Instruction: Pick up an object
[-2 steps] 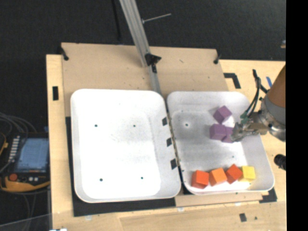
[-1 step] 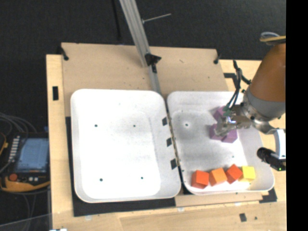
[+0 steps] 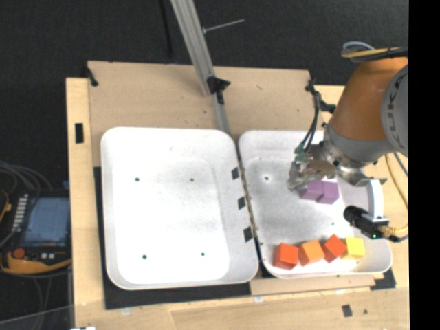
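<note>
Fingers (image 3: 306, 177), state unclear, beside purple block (image 3: 322, 191); four blocks (image 3: 318, 250) lined nearby.

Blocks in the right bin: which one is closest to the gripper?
The purple block, lying alone just below the gripper. The red-orange, orange, red and yellow blocks sit in a row along the bin's near edge.

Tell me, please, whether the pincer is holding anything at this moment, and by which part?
It cannot be told. The pincer sits right against the purple block in the right bin, but the wrist hides the contact.
</note>
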You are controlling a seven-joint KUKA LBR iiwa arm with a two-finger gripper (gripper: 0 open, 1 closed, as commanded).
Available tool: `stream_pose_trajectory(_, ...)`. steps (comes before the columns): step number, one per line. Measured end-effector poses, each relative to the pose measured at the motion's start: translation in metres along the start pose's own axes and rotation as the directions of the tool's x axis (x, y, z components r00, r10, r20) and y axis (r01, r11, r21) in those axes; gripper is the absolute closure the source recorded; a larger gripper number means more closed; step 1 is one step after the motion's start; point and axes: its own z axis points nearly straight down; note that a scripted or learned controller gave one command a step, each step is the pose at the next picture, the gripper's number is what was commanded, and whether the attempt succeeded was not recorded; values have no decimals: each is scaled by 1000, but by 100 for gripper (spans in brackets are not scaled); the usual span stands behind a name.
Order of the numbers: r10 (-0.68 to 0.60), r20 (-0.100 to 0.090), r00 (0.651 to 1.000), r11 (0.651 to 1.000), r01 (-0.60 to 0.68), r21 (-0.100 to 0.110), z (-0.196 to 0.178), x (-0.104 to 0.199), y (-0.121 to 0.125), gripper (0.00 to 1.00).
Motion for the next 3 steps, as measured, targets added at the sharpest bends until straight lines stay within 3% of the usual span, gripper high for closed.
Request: stream_pose_trajectory(3,-1,-1,1000,1000,1,1,13,143,59,100)
